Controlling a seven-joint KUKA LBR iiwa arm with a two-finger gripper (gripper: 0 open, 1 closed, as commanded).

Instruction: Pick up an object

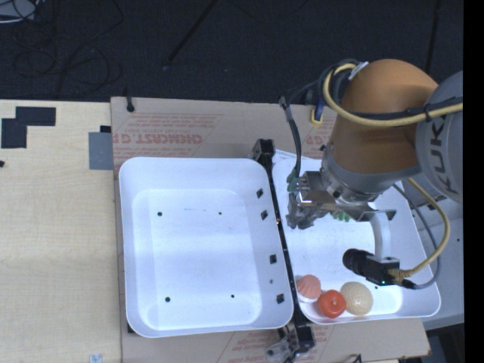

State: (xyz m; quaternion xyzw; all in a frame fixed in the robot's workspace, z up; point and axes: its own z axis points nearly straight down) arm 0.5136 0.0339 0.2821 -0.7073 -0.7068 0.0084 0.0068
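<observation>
A pale wooden bench [53, 225] takes up the left of the scene, with dark patches marked on its far left part. Just to its right, a sheet of brown cardboard [189, 127] with red print lies under two shallow white bins. The left bin [140, 174] sits on the cardboard, its floor showing a few small dark dots. A black clip strip [274, 225] runs along the seam where the two bins meet. The right bin [423, 301] is partly covered by the grey arm with the orange band [378, 112], which reaches in from the right and hangs over the bin's far half. The gripper [299, 216] is low over the far left part of that bin, close to the seam; whether it is wide or closed cannot be told from this angle. Three small objects lie together in the near part of the right bin: a pink one [308, 286], a red one [331, 303] just beside it, and a cream one [357, 297] touching the red one, all well apart from the gripper
</observation>
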